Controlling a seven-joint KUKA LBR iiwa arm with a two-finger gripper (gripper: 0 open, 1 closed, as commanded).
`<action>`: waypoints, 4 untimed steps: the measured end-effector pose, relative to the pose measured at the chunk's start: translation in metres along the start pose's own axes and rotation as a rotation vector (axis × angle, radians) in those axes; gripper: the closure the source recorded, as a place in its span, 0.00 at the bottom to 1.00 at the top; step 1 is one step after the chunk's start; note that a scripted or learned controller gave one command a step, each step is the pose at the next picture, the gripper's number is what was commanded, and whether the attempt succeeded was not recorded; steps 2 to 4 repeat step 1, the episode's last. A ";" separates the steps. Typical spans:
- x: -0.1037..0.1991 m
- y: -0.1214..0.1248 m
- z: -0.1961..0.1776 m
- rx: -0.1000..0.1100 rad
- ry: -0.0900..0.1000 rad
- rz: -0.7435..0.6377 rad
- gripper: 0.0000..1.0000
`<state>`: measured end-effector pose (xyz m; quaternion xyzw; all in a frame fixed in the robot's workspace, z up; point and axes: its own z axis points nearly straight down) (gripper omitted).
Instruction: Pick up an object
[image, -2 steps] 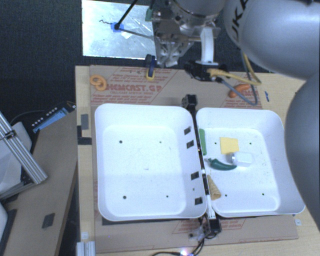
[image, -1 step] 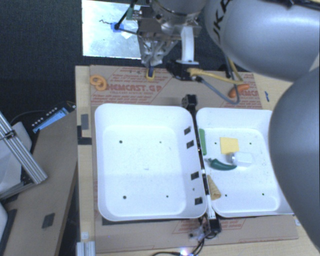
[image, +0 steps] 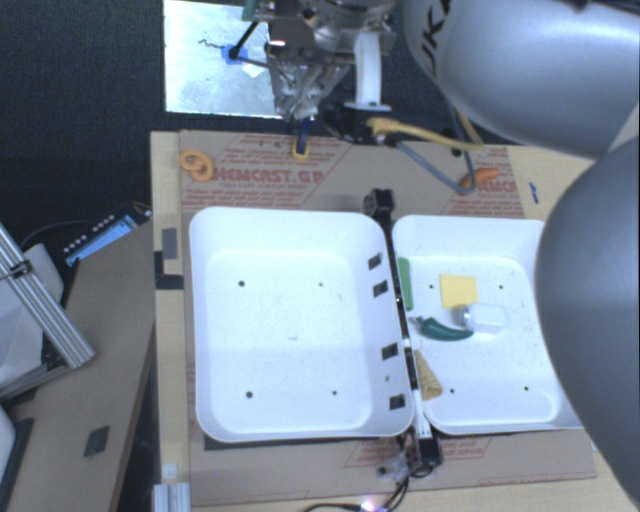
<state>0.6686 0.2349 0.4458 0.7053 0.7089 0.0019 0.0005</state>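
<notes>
My gripper (image: 300, 124) hangs high over the bench's back edge, above the cardboard behind the left bin (image: 215, 400). Its fingers taper together to a point, and a small yellow piece (image: 300, 148) hangs right at their tips, pinched between them. In the right bin (image: 500, 415) lie a yellow block (image: 458, 290), a green stick (image: 405, 282), a dark green curved item (image: 440, 329), a clear whitish item (image: 486, 318) and a tan cone (image: 427, 375).
An orange ring (image: 196, 165) lies on the cardboard at the back left. A small orange item (image: 486, 176) and cables sit at the back right. The arm's grey body covers the right bin's right side.
</notes>
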 end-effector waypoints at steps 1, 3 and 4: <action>-0.058 0.000 0.035 0.005 -0.004 0.008 1.00; -0.058 0.000 0.035 0.005 -0.004 0.008 1.00; -0.058 0.000 0.035 0.005 -0.004 0.008 1.00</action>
